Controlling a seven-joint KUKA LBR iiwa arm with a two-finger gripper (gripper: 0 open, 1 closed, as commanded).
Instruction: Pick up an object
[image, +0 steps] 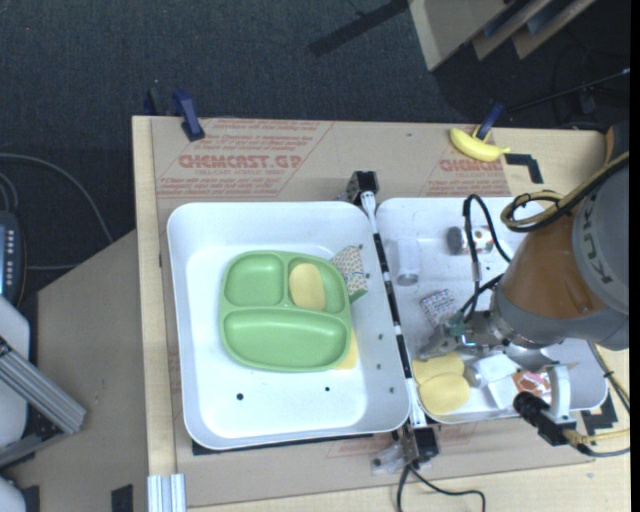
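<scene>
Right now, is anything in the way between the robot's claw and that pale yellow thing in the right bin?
Nothing visible. The gripper sits just above the pale yellow object in the right bin; no other item lies between them.

arm (590, 270) cut off at right edge; claw (452, 338) fingers blurred
</scene>
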